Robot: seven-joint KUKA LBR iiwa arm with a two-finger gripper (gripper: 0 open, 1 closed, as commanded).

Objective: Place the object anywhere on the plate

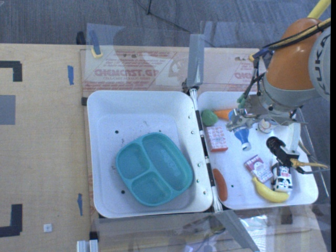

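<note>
Camera view, looking down: my gripper (pixel 242 124) hangs over the right bin (pixel 310 193), above a blue item (pixel 242 137); jaw state cannot be told. Teal plate (pixel 153 168) lies in the left bin (pixel 105 109). Banana (pixel 269 190) near the right bin's front.

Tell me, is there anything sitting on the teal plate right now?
No, the teal plate in the left bin shows bare compartments.

A robotics lab is indicated. An industrial arm (pixel 299 62) is mounted beside a wooden surface (pixel 42 140) marked with black and blue tape (pixel 70 75). Two white bins (pixel 105 109) are fixed side by side, toy food (pixel 270 190) is supplied, and cables (pixel 152 4) are trailed over grey carpet (pixel 52 9).
</note>
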